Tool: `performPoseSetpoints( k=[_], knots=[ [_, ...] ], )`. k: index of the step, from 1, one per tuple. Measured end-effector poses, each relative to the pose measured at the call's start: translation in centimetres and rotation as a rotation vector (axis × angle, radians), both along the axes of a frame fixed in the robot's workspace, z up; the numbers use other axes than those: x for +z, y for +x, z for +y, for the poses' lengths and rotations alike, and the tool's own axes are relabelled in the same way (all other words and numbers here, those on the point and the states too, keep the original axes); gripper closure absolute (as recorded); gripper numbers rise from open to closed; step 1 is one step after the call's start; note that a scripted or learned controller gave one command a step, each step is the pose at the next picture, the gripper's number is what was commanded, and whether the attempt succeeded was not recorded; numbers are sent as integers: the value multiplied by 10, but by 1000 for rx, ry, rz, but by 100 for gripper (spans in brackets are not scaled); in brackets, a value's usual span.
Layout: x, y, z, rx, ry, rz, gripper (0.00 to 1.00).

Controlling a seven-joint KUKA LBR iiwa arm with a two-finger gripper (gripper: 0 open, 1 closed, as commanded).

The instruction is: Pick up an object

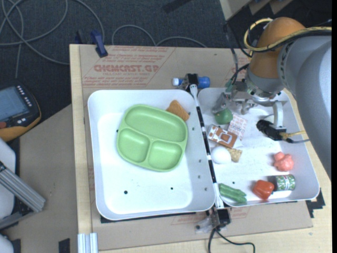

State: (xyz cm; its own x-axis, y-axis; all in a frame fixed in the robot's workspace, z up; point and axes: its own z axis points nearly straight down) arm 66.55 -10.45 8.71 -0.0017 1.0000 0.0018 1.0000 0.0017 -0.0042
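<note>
Under the hand, a small round dark-green object lies

text: we read "CHEMCAST GP" in faded red print | on: brown protective paper sheet covering the desk, behind the left bin | smaller red lines beneath it: too blurred for us to read | other labels: we make out none

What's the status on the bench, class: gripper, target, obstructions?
Gripper low in the right white bin, over small round green object. Nothing seen held. Red-and-white packets crowd alongside.
</note>
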Motion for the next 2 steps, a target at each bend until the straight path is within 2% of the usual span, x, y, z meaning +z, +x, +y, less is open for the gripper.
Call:
performPoseSetpoints(
  k=[1, 2],
  knots=[
    [-2, -10, 13, -1, -1, -2, 0],
    [8, -9, 13, 0, -2, -6, 100]
  ],
)
